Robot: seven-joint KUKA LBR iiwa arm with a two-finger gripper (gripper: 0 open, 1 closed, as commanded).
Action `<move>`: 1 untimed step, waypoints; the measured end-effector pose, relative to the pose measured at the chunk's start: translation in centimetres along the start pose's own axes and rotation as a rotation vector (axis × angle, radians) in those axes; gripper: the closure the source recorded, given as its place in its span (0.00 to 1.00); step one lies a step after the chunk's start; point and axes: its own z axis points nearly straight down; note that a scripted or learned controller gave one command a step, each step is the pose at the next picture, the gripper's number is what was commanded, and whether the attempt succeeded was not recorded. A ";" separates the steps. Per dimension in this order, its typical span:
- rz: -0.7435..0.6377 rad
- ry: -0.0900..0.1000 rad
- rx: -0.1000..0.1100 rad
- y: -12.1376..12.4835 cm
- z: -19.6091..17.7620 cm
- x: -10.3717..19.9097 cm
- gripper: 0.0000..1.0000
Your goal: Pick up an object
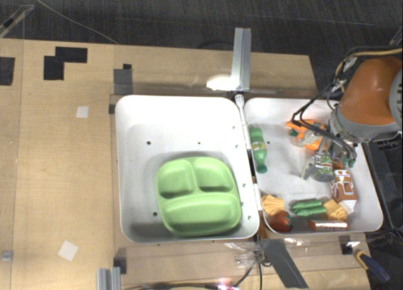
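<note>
The surface is pale wood-grain board with a few black patches near its far left corner. On it stand two shallow white bins with rounded corners, touching along a shared middle wall.

The left bin is smooth, glossy plastic. A light green divided tray with three compartments and soft rounded edges lies toward its near right corner; the far and left parts of the floor are bare, leaving open room there.

In the right bin, a green bottle lies just beside the dividing wall. Along the near wall sits a crowded row: a ridged yellow piece, a dark red round item, a bumpy green vegetable and a yellow wedge, all close together. A brown-and-white carton lies near the right wall. An orange item lies at the far right. The middle of the floor is open.

The claw hangs low over the bin just left of the carton; whether it is open or gripping anything cannot be told, as cables and clutter blur it
</note>
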 end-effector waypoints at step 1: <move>0.014 -0.003 -0.002 4.5 0.8 0.6 0.00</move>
